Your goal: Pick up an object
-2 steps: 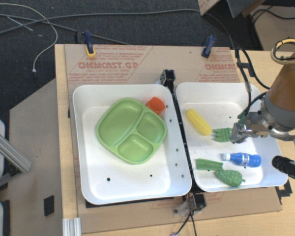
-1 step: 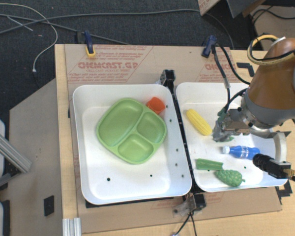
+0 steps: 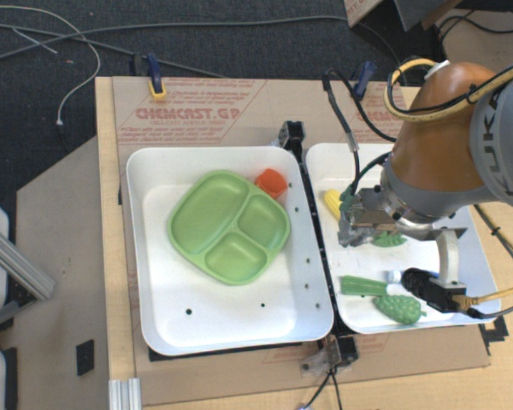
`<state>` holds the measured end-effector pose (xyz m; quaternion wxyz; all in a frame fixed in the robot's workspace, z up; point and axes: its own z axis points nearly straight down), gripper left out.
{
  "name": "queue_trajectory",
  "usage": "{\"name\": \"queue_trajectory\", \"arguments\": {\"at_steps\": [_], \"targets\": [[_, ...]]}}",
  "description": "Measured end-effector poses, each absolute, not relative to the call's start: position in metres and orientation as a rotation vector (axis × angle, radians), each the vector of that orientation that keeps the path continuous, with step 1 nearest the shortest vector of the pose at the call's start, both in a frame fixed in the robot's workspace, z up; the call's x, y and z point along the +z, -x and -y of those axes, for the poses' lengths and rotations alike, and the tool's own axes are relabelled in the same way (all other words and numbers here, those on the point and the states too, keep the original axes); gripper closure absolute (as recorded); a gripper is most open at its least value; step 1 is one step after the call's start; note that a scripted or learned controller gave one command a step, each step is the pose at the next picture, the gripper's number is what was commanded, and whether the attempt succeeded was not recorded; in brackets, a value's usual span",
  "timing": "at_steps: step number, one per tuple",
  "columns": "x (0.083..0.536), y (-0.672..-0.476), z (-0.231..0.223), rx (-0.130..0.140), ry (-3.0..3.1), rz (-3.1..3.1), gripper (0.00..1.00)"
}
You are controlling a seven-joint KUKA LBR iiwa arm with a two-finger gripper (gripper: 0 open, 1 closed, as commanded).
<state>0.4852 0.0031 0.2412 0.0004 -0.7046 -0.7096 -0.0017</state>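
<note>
Cardboard-topped bench: green plate, orange piece seen in left bin. Gripper hangs over right bin; green toy nearest; a centred, vertical descent is advised

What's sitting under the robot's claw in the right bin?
A yellow item and a green piece poke out beside the claw. The arm covers whatever lies directly beneath.

A robotics lab: loose cables are trailing over dark carpet, and cardboard sheeting is lying clamped under two white bins.
</note>
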Motion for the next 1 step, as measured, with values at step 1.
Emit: {"name": "queue_trajectory", "arguments": {"at_steps": [1], "targets": [[0.2244,-0.4878,-0.0582,0.002,2.210,2.224,1.00]]}}
